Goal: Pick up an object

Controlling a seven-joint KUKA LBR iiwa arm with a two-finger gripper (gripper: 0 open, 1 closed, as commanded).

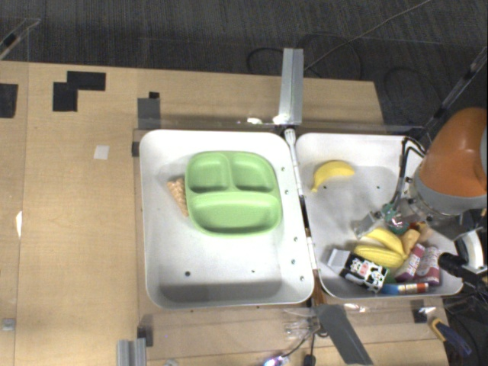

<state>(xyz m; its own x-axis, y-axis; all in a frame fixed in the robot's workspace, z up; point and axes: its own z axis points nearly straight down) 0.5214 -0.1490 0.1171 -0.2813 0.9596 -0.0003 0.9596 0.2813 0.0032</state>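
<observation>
Near edge: the tabletop (pixel 69 265) is pale wood, with metal brackets at the bins' near corners. The right bin (pixel 358 197) holds a cluster at its near right corner: a black-and-white printed box (pixel 364 271), a bunch of yellow bananas (pixel 383 247) just behind it, and markers and small bottles (pixel 422 269) to the right, all touching or overlapping. The tool (pixel 393 216) hangs over the far side of this cluster, just above the bananas; whether it is open or closed cannot be told. The left bin (pixel 221 269) carries a green compartment tray (pixel 231 191), with a tan textured item (pixel 178 195) at the tray's left edge. Farther back in the right bin, a single banana (pixel 332 173) lies apart. Beyond the tabletop, dark carpet (pixel 191 14) with black cables (pixel 366 33).
</observation>
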